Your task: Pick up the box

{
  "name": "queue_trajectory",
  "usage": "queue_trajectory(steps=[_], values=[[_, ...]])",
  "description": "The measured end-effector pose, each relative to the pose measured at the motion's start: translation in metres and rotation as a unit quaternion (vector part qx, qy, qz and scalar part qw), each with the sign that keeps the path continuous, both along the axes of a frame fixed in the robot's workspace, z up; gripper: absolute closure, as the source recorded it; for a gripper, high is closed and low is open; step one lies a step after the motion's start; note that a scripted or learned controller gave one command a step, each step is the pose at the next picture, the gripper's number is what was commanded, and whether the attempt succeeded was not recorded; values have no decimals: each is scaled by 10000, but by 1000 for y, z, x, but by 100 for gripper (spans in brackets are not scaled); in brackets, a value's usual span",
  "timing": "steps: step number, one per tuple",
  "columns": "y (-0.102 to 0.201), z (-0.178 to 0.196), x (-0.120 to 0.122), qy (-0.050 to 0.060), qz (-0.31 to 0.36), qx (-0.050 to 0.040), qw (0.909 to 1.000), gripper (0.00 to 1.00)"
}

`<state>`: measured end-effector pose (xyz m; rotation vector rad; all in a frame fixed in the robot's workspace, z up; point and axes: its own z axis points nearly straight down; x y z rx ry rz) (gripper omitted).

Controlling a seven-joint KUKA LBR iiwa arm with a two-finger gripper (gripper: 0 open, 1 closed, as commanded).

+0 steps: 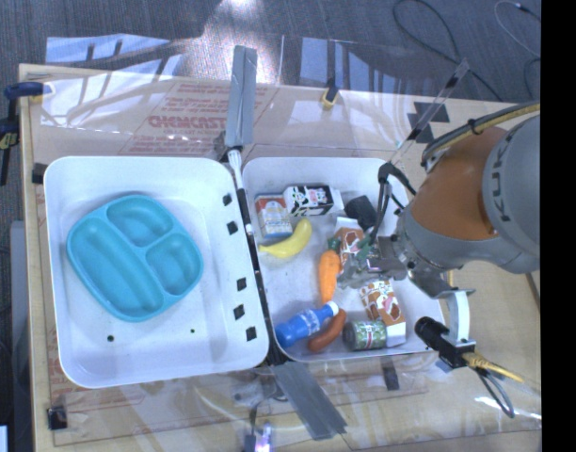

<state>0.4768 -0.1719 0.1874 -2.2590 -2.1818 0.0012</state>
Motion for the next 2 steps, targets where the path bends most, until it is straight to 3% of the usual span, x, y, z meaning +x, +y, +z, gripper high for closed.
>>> queue_trajectory(steps=[1, 2], values=[[-35, -97, -1, 7, 1316, 8, 9913, 100], [-39, -54, 33, -3, 2381, -2, 9712, 100]])
